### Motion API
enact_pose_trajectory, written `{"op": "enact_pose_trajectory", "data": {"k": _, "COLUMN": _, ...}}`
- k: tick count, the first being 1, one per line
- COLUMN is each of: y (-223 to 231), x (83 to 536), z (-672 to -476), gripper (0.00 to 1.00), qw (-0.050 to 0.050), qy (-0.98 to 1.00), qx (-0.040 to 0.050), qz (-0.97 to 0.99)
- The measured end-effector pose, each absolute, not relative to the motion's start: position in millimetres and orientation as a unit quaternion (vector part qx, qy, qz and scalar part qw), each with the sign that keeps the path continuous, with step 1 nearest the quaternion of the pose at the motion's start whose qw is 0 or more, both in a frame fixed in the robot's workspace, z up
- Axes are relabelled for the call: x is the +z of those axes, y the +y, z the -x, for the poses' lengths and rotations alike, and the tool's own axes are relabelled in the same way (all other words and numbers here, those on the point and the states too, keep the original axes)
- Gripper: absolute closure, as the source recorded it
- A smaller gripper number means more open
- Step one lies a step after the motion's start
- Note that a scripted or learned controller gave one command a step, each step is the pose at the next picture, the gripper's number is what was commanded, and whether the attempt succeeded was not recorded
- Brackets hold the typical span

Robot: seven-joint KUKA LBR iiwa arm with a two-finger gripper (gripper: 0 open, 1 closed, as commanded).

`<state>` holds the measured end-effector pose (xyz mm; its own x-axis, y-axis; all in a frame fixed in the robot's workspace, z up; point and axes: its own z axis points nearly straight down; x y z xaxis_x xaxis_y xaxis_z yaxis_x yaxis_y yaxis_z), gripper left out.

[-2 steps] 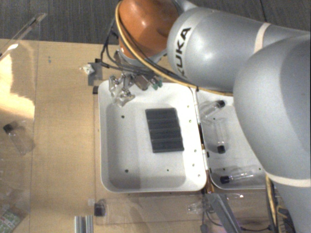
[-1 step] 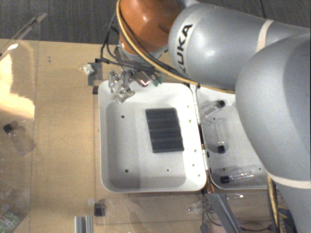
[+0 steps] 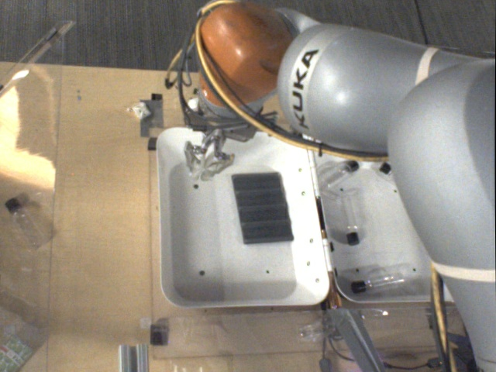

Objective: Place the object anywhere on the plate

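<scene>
Pale wood makes up the bench (image 3: 85, 231), lit by a bright glare at its 9 o'clock edge; beyond its far edge, toward 12 o'clock, lies dark grey ribbed flooring (image 3: 116, 6). A clear plastic bottle with a black cap (image 3: 25, 219) lies on the wood at 9 o'clock, well apart from the bins.

The left bin (image 3: 186, 285), white and shallow, sits near the middle of the view. On its floor lies the plate (image 3: 263, 208), a dark ridged rectangle, slightly tilted, toward the bin's 2 o'clock side. The right bin (image 3: 380, 208) touches the left one along their shared rim at 3 o'clock. In it lie clear bottles with black caps: one (image 3: 380, 279) lying on its side near the 6 o'clock wall, another (image 3: 350, 219) pointing toward 6 o'clock nearer the middle.

The grey arm (image 3: 364, 91) with its orange band (image 3: 240, 45) reaches in from 3 o'clock. The gripper (image 3: 208, 157) hangs over the left bin's 11 o'clock corner, apart from the plate. Something clear and glinting shows at its fingertips, but whether the jaws are closed on it I cannot tell.
</scene>
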<state>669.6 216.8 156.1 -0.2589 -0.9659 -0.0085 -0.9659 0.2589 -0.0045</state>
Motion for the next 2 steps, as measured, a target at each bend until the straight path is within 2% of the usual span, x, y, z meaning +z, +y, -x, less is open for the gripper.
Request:
{"op": "enact_pose_trajectory", "data": {"k": 1, "y": 230, "x": 150, "z": -669.7, "gripper": 1.0, "qw": 0.005, "qy": 0.782, "qx": 0.0008, "qz": 0.624}}
{"op": "enact_pose_trajectory", "data": {"k": 2, "y": 230, "x": 188, "z": -669.6, "gripper": 1.0, "qw": 0.005, "qy": 0.568, "qx": -0.0007, "qz": 0.823}}
